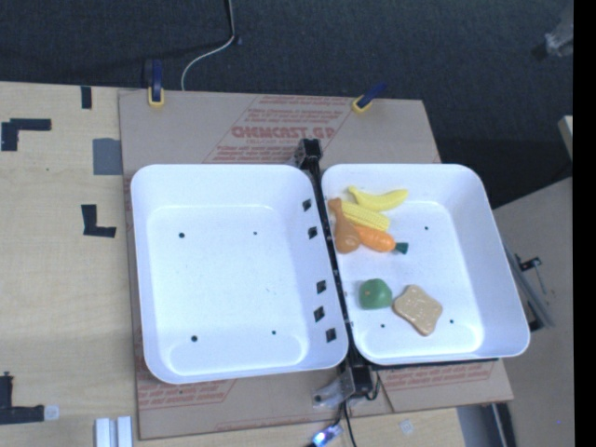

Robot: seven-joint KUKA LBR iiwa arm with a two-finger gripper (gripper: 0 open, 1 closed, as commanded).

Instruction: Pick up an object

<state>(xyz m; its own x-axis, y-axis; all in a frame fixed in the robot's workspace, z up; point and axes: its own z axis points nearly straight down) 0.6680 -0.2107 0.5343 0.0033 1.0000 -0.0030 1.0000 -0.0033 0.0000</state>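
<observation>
toys: all five lie in the right bin (466, 194), none in the left.
banana (379, 196): yellow, near the right bin's far-left corner, curving toward the bin's middle.
corn (364, 216): yellow cob just beside the banana on its near side, the two touching or almost so.
carrot (375, 240): orange with a small green tip, lying across the near side of the corn, its tip pointing toward the bin's right wall.
orange piece (344, 234): pressed close to the bin's left wall, touching the corn and carrot; what it is cannot be told.
green toy (375, 293): round, apart from the cluster, nearer the bin's near edge.
bread slice (418, 309): tan, just right of the green toy, a small gap between them.
open room: the right half of the right bin's floor is bare white up to its right wall.
left bin (158, 250): white floor with four small dark dots.
bench (56, 250): cardboard sheet under both bins, black tape marks toward its left edge.
jaws: cannot tell their state.
</observation>
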